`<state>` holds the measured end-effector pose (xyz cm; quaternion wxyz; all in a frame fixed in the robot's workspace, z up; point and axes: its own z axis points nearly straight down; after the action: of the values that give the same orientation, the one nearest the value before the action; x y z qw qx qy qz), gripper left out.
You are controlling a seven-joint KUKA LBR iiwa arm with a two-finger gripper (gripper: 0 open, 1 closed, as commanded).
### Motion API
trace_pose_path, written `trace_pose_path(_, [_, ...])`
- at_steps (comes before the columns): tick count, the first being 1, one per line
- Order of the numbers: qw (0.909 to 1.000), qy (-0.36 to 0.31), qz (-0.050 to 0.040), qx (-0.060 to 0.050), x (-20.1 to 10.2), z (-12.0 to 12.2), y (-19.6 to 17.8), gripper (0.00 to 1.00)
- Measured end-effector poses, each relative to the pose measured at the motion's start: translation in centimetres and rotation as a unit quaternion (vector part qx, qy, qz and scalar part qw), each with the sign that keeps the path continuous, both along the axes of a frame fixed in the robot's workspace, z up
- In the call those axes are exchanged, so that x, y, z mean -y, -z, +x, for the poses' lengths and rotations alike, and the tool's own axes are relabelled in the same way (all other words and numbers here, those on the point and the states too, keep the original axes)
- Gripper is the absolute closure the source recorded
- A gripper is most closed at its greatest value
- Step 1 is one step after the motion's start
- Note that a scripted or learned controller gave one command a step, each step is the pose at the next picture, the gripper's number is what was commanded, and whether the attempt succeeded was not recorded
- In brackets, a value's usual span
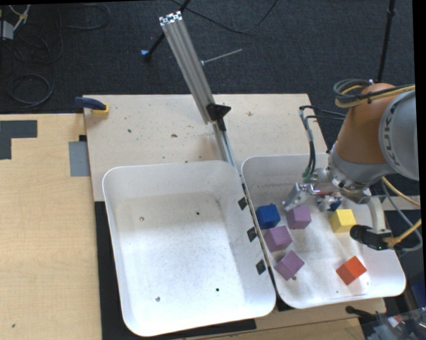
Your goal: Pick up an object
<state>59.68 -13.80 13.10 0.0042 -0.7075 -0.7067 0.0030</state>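
Fingers: we cannot tell whether they are apart or together; the gripper (pixel 307 190) shows as a tangle of metal and cable low over the right bin (pixel 377 287), and nothing can be made out between its tips. We note it sits just above and to the right of a purple cube (pixel 298 216), close to it, though contact cannot be confirmed.

Moving outward, we log the other blocks in that bin. A blue cube (pixel 268 215) lies just left of that purple one, near the bin's left wall. Below them sit a second purple cube (pixel 277 237) and a third purple cube (pixel 289 264), running down along the left side. A yellow cube (pixel 342 219) rests to the right, close under the wrist. An orange-red cube (pixel 352 270) lies apart, toward the near right corner.

Above the wrist we see the orange band (pixel 359 135) and the grey arm (pixel 402 140) coming in from the right.

The left bin (pixel 122 198) adjoins the right one. A slanted aluminium rail (pixel 188 61) rises behind the bins over the bench (pixel 155 126).
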Motion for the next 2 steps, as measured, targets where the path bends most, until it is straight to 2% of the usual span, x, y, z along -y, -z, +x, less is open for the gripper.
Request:
trace_pose_path(1, [1.0000, 0.001, -0.0007, 0.005, -0.06, 0.09, 3.98, 0.00])
trace_pose_path(2, [1.0000, 0.004, -0.0002, 0.004, 0.04, 0.02, 3.00, 1.00])
